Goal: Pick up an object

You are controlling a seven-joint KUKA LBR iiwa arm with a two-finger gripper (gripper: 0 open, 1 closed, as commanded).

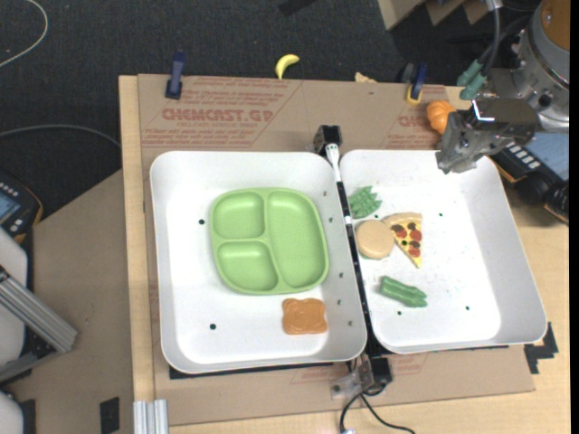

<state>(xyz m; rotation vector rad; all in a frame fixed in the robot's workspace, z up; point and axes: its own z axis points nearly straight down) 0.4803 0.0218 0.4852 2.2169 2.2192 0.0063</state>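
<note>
The left bin carries a green divided plate in its middle and an orange toast-shaped toy just below the plate, near the wall the two bins share. Right of that wall, in the right bin, the likely targets lie bunched toward its left side: a green leafy piece at the top, then a round tan cookie touching a pizza slice, and a green pod-shaped piece a little below them.

The end effector hangs over the far right corner of that bin, well apart from all four toys and holding nothing; whether its fingers are spread or pressed together I cannot tell from this slant.

The step in hand looks like the approach, with no grasp begun. The next move probably calls for travel leftward and down onto one piece. The pod, lying alone, seems easiest; the cookie and pizza touch, so closing on one may drag the other, and the leafy piece sits close to the bin wall.
</note>
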